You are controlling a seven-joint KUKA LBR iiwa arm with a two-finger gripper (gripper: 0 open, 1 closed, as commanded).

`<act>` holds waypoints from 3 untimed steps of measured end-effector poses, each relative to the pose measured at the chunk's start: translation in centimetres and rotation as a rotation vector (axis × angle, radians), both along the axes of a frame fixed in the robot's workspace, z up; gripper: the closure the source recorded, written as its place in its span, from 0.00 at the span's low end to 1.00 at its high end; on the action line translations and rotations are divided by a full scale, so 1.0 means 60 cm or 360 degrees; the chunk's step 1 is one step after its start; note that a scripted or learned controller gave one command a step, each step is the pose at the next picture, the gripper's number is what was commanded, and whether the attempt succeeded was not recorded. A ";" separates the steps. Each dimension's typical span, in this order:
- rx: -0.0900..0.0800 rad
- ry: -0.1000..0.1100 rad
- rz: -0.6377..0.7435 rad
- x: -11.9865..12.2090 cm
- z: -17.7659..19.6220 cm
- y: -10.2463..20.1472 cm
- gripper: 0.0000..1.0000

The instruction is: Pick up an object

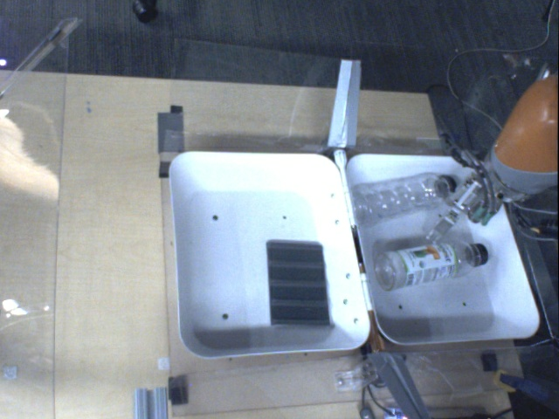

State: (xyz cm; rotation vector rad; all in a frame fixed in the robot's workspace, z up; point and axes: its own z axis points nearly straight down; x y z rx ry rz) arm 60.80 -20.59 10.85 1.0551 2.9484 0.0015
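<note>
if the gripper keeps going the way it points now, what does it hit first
The gripper points down-left, so it would probably meet the labelled bottle lying in the right bin; depth is unclear, and the clear bottle lies just beside that line.

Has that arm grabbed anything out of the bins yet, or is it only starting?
Nothing looks picked yet. The gripper is low in the right bin, between the clear bottle and the labelled bottle, both lying on the floor. The black ridged block sits in the left bin. Grasping and lifting remain.

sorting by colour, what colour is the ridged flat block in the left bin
Black, or very dark grey: the ridged flat block shows clearly in the camera view.
</note>
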 end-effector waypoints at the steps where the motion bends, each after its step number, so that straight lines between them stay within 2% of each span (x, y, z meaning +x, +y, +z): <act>1: -0.0018 0.0024 0.0005 0.007 -0.017 0.022 0.00; 2: -0.0013 0.0018 0.0082 0.038 -0.025 0.046 0.00; 3: 0.0001 0.0029 -0.0330 0.078 -0.038 0.032 0.00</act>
